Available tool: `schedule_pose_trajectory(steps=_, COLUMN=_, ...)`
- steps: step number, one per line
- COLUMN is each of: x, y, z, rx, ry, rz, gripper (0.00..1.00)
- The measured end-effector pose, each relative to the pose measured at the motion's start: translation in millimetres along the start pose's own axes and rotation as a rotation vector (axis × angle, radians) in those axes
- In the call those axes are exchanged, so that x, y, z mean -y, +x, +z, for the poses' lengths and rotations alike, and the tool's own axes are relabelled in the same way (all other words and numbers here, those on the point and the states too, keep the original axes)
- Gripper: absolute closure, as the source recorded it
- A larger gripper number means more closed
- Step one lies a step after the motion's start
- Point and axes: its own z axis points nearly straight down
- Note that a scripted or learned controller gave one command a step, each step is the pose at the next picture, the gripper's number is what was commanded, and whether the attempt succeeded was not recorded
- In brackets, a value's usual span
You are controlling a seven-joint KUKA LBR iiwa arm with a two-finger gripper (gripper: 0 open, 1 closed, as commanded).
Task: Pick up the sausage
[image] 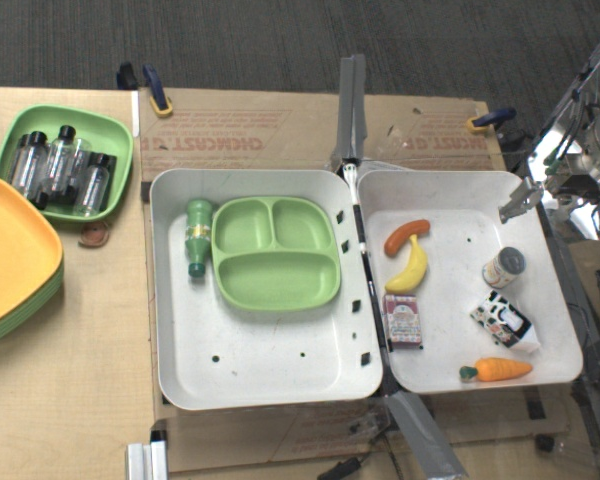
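Note:
The sausage is a short orange-red piece lying in the upper left part of the right bin, its lower end touching the top of a yellow banana. My gripper hangs over the bin's upper right rim, well to the right of the sausage and apart from it. Its tip is small and partly lost against the arm's metal parts at the view's right edge. Nothing shows in it.
The right bin also holds a red box, a small can, a black-and-white packet and a carrot. A green divided plate and a green bottle lie in the left bin. A green tray of bottles and orange plates sit far left.

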Motion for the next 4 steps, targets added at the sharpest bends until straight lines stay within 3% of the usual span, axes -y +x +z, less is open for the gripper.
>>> schedule_pose_trajectory(steps=1, x=0, y=0, z=-8, rx=0.001, ry=0.001, rz=-0.003, gripper=1.00)
schedule_pose_trajectory(steps=2, x=4, y=-3, z=129, rx=0.000, ry=0.000, rz=0.359, gripper=1.00)
schedule_pose_trajectory(steps=3, x=56, y=49, z=108, rx=0.000, ry=0.001, rz=0.403, gripper=1.00)
schedule_pose_trajectory(steps=4, x=57, y=48, z=100, rx=0.000, ry=0.003, rz=0.406, gripper=1.00)
